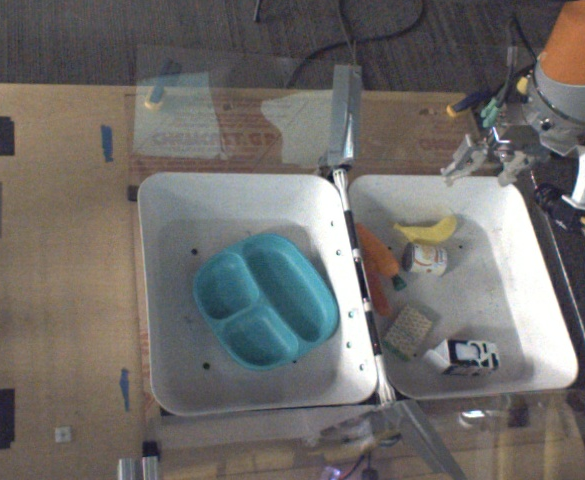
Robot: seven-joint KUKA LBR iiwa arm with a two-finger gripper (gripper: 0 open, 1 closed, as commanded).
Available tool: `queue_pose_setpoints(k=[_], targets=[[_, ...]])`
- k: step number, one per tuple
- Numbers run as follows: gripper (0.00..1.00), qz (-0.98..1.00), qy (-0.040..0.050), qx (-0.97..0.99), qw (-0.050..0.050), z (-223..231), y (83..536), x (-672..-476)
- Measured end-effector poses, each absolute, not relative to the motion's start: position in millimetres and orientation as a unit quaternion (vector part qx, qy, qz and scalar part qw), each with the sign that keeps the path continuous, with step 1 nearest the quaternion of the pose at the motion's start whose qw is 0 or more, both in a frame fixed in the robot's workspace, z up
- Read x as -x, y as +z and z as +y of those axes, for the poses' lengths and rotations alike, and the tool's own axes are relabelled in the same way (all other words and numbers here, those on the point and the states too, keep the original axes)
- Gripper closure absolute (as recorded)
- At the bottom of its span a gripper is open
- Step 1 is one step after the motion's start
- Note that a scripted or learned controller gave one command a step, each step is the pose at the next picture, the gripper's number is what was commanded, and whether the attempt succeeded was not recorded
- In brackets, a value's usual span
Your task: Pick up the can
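Two white bins sit mid-frame on a tan bench. The left one holds a teal divided plate. In the right one: a yellow banana, an orange carrot, a white can with reddish markings, and a speckled green-grey sponge.
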State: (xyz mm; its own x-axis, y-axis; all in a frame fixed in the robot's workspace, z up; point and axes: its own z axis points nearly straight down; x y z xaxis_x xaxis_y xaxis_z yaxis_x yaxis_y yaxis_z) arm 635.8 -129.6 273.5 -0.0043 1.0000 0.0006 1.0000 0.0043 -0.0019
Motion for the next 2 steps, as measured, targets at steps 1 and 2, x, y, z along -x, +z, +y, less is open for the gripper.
queue_pose_setpoints(k=[1,2], targets=[[0.00,-0.756,0.0005,0.655,0.001,-128.0,110.8,-584.0],[1.00,-0.752,-0.0002,0.659,0.000,-133.8,119.9,-584.0]])
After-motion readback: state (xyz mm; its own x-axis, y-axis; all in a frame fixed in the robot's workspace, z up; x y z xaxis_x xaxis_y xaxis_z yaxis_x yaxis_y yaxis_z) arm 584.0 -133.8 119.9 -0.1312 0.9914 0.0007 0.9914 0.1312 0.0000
